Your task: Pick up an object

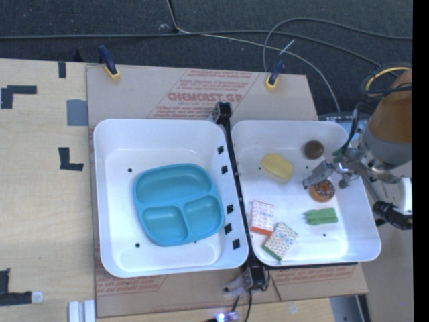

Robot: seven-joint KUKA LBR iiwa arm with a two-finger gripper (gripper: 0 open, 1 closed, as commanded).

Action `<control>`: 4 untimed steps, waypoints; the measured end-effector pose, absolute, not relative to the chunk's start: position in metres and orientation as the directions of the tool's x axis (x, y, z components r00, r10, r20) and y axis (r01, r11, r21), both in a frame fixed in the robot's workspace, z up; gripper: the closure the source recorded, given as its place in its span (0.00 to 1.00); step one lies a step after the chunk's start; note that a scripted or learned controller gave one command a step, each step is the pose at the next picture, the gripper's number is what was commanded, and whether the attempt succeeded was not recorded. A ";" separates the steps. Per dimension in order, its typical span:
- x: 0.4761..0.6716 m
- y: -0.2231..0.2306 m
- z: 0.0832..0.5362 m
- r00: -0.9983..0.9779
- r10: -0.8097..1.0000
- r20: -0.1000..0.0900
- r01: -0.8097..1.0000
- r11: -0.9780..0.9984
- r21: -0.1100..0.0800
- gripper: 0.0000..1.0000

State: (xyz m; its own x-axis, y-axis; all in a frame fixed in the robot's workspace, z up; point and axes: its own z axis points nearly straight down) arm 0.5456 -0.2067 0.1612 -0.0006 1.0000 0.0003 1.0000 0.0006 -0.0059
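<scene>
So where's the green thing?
The green thing lies in the right bin, toward its right side, just below the orange round object and right of the patterned packet.

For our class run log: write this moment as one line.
gripper: over right bin, beside orange round object | grasp: none visible | blue tray: left bin

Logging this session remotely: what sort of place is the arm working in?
Likely a robotics lab bench: two white bins clamped to cardboard, small test items like a blue tray, and loose cables.
</scene>
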 end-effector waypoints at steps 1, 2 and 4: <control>0.544 -0.208 0.118 -0.001 1.000 0.000 1.000 0.001 -0.004 0.00; 0.547 -0.212 0.091 0.001 1.000 -0.011 1.000 -0.001 0.011 0.00; 0.544 -0.219 0.154 0.000 1.000 -0.001 1.000 0.000 0.003 1.00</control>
State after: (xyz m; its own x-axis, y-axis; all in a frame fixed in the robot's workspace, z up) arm 0.5443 -0.2189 0.1538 -0.0001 1.0000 -0.0013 1.0000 0.0001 0.0027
